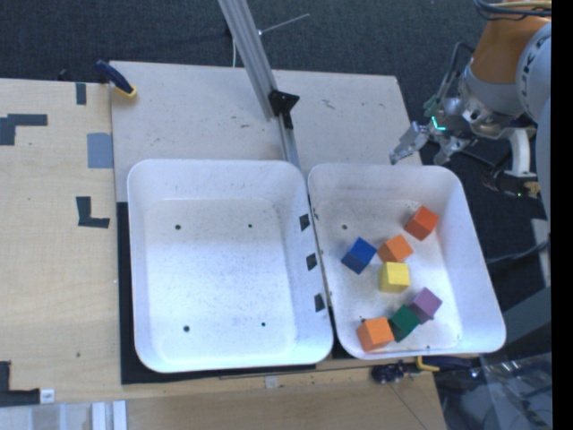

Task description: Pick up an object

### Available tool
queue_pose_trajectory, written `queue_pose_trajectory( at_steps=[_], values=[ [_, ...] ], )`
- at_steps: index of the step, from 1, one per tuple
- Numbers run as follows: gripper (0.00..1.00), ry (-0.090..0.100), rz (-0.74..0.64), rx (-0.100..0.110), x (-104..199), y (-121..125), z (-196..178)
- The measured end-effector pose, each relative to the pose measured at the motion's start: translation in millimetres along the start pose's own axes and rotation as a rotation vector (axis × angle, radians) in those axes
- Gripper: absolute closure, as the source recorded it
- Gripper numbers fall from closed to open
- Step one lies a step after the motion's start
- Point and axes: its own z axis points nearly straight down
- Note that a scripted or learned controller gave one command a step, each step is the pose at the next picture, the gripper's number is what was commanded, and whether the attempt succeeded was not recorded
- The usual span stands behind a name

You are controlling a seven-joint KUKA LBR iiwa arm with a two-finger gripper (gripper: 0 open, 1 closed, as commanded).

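The right bin [466, 204] holds several small blocks: an orange one [422, 222] nearest the far right side, a blue one [359, 255], a second orange one [395, 248], a yellow one [394, 277], a purple one [427, 303], a green one [406, 321] and a third orange one [376, 332] near the front. My gripper [423, 150] hangs over the bin's far rim, well above the blocks, open with nothing between its fingers.
The left bin [143, 240] sits beside the right one. A slanted metal rail [260, 61] runs down to the gap between the bins. A blue and yellow tool [116, 79] lies at the bench's far left.
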Motion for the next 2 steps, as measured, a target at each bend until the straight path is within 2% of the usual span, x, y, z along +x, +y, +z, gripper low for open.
queue_pose_trajectory(
  at_steps=[1, 2],
  values=[
    [0.0, -0.002, -0.001, -0.004, 0, 1, -4],
    [0.0, -0.001, -0.001, 0.0, 7, -3, 43]
  ],
)
